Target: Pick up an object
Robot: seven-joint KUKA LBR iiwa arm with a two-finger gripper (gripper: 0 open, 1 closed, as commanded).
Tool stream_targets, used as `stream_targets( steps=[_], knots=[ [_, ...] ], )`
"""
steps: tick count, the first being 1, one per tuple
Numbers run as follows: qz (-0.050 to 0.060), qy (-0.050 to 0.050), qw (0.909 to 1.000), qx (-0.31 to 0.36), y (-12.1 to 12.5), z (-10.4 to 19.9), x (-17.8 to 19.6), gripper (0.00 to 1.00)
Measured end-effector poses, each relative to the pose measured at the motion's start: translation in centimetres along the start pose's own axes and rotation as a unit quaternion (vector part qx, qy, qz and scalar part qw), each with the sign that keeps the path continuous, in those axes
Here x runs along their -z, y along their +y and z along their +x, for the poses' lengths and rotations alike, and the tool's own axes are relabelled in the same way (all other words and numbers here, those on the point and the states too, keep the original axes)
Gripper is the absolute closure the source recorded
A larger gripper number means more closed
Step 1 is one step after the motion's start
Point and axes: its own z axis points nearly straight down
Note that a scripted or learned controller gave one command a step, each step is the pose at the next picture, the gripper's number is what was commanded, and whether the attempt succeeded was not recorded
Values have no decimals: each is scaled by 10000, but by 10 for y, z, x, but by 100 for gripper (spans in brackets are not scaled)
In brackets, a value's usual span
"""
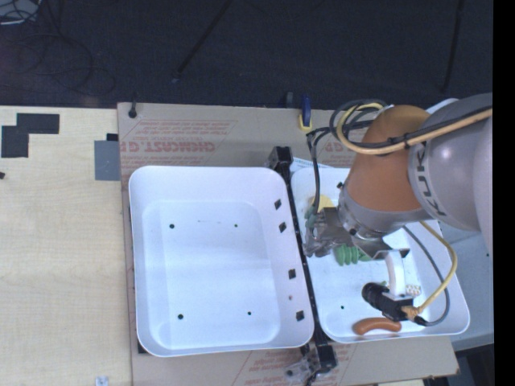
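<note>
- Biggest risk imo: the gripper (322, 236) sits low in the right bin (460, 316), tight against the wall it shares with the left bin (209, 256). A grab there could catch the rim or come up with nothing.
- The green thing (348, 256) looks like the likeliest target. It lies just beside the gripper, partly tucked under the wrist. If the gripper is off-centre, it could just shove it sideways.
- The orange thing (376, 326) lies well apart at the bin's near edge, and a yellow bit (326, 204) peeks out on the gripper's far side.
- Pose: the arm reaches in from the right, with the orange band bent over the right bin and the wrist angled down toward the divider.
- Honestly can't tell if the gripper is spread or pressed together, since the wrist hides it.
</note>
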Motion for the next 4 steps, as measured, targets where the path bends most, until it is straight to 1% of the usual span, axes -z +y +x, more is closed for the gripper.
stream_targets(
  steps=[1,2,3,4],
  knots=[
    [34,-30,9999,-92,-47,-85,46,100],
    [35,-16,10000,-20,21,-32,35,100],
    [99,-6,9999,-64,-49,-45,-8,100],
    [32,-2,10000,-10,-18,27,30,100]
  ],
)
